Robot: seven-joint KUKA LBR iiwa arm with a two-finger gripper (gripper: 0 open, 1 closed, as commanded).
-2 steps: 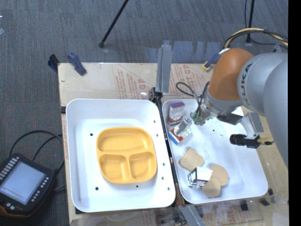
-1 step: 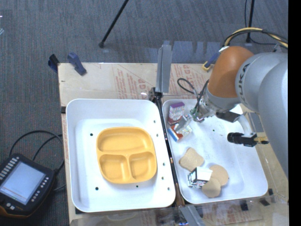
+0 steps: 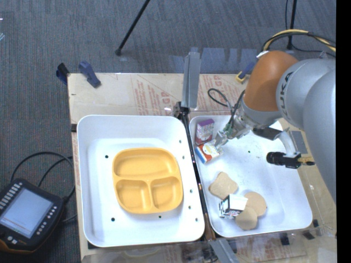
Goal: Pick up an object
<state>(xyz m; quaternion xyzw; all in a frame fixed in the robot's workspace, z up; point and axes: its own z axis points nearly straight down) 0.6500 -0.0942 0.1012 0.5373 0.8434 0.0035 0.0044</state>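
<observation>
We see two white bins (image 3: 88, 147) on a cardboard-topped bench (image 3: 137, 92) over grey carpet (image 3: 55, 32), the gripper (image 3: 222, 138), its grip unreadable to us, low in the right bin.

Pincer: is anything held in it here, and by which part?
Cannot be told. The pincer is low over the red-and-white carton in the right bin; no grip is visible.

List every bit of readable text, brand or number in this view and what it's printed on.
"KUKA", partly visible, runs along the grey arm.
Red print on the cardboard sheet under the bins: too blurred to read.
Purple carton: label too small to read.
Red-and-white packet: print unreadable.
Black-and-white packet: markings unreadable.
Teach pendant screen: nothing legible.
</observation>
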